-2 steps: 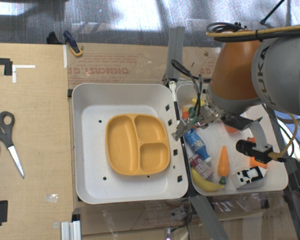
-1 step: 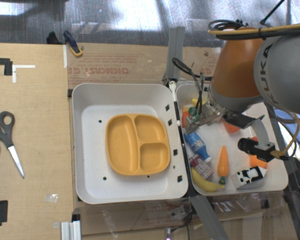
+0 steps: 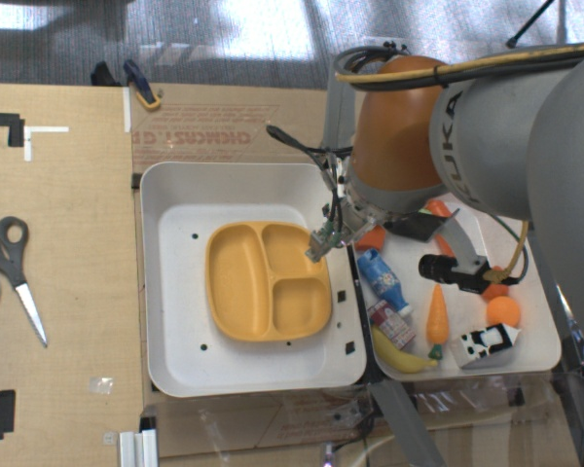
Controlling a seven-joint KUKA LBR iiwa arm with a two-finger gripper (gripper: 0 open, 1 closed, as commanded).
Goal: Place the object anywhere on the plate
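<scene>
Left bin: yellow three-compartment plastic plate [image 3: 268, 282], all compartments bare; nothing placed, so the task appears undone.

Plate's rim, 2 o'clock: gripper [image 3: 320, 246], low over the edge; open or closed cannot be told, and no object shows in it.

Right bin, 3 to 4 o'clock of gripper: blue-labelled bottle [image 3: 383, 280], orange carrot [image 3: 437, 314], yellow banana [image 3: 405, 359]. Which one the task means cannot be told.

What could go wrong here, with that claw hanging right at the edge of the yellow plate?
The claw hangs over the plate's right rim, near the bin wall, so anything released there might tip off the rim. The right bin is crowded: bottle, carrot and banana lie close together, so a grab could catch two.
</scene>
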